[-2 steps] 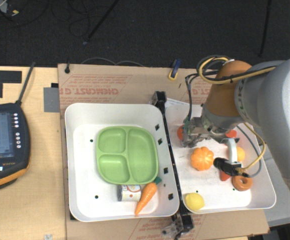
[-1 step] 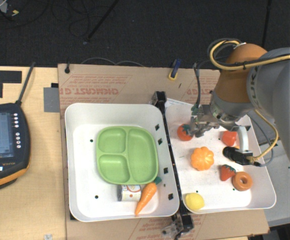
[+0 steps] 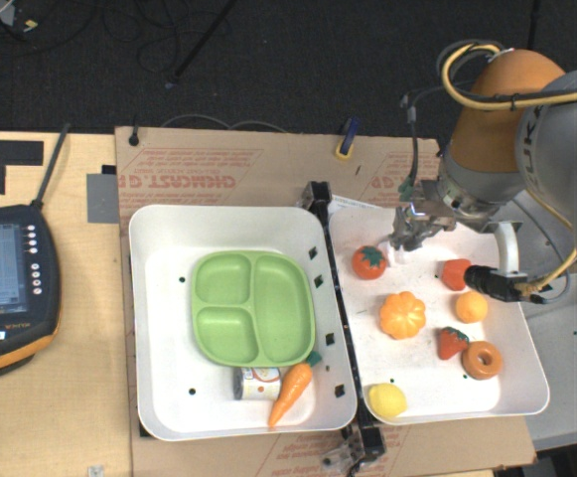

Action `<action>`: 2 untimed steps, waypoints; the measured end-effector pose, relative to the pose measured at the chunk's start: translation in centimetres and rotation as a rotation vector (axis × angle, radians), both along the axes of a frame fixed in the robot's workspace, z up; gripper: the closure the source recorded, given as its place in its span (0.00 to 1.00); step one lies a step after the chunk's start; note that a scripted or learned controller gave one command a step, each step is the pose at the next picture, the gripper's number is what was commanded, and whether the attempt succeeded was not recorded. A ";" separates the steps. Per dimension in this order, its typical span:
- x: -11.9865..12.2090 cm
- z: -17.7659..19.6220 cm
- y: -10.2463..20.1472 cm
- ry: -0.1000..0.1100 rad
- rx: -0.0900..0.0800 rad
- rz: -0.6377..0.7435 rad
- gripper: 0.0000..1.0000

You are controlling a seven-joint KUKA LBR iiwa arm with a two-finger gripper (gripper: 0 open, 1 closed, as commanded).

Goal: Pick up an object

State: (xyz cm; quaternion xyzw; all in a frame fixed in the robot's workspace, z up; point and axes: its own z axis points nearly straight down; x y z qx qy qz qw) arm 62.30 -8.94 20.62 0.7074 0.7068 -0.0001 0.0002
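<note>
You see the claw hanging low over the far part of the right bin, just beside the tomato and a little to its right. Nothing sits between its fingers; how wide they stand I cannot tell, because the wrist hides much of them from this slanted view.

The fruits lie loose in the right bin, as if scattered for picking: the small pumpkin in the middle, an orange and a red piece near the arm, a strawberry touching or nearly touching the donut, and a lemon at the near rim. The tomato is probably the target (it is the nearest thing to the claw).

For room, the tomato stands well apart from the pumpkin, but the divider between the bins is near on its left side, so a descent should not drift that way. The left bin carries the green plate, a carrot and a small can, all far from the arm.
</note>
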 end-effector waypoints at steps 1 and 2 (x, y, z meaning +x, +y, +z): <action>0.0 2.0 -0.3 0.003 0.001 0.000 1.00; -4.0 1.0 3.5 0.010 0.003 0.004 1.00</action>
